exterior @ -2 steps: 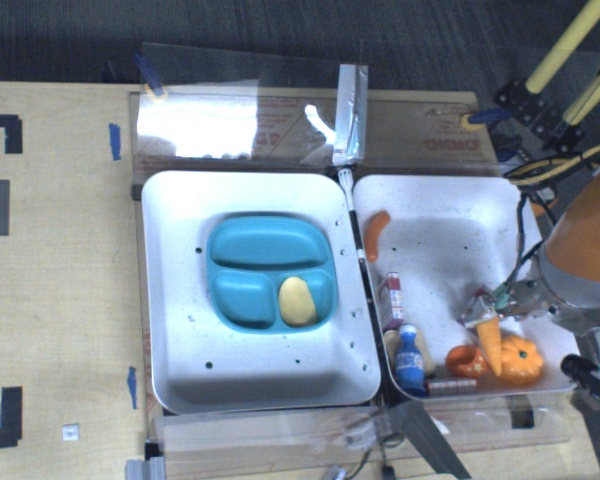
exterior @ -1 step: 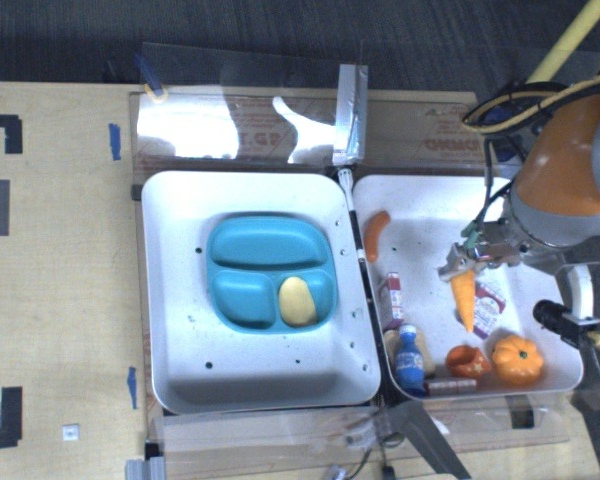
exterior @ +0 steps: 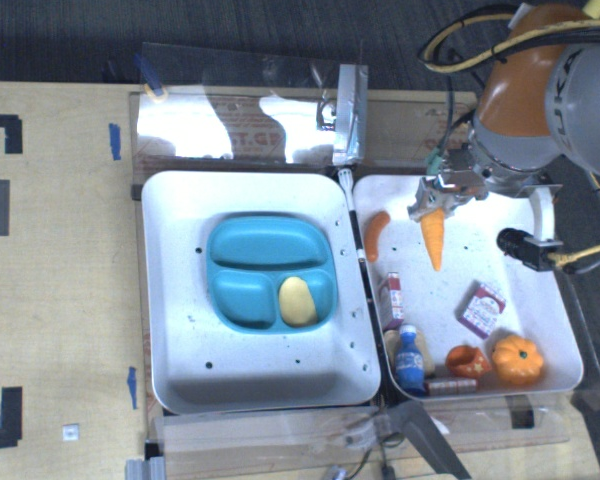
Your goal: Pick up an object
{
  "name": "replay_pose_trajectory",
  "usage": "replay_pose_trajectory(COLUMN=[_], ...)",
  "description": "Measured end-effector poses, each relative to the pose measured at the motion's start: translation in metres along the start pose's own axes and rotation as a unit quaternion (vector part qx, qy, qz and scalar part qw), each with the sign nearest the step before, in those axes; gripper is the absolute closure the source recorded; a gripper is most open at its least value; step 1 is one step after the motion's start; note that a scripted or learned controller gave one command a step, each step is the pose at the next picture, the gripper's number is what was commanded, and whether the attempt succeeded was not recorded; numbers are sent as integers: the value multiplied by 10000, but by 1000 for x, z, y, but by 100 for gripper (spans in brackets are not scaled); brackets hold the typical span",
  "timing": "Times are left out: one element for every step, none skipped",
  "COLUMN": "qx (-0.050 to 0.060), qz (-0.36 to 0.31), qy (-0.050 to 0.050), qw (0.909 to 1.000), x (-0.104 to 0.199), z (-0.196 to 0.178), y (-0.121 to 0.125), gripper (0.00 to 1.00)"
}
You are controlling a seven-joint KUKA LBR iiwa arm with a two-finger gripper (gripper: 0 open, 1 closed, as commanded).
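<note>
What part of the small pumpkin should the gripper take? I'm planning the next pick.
Come from above and close across the round body of the pumpkin, fingers spanning near-to-far. The bin wall on one side and the tomato-like red piece on the other crowd its flanks.

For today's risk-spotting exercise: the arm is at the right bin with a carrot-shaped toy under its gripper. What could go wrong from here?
1. The orange cone-shaped carrot toy hangs point-down from the gripper, apparently held only by its top end; it might slip.
2. If dropped, it would likely land back in the right white bin, possibly rolling toward the second orange toy by the divider.
</note>
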State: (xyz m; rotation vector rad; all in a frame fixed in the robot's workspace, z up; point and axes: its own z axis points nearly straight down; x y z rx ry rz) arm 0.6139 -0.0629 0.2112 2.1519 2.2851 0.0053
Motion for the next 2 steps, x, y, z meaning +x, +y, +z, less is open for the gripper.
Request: replay_pose_trajectory(qx=[-13,28], qz=[-381,-1272], qy=[-19,5], qw=[9993,9919], x=[-58,-1], z=[-63,-29], y=[51,5], gripper=[100,100])
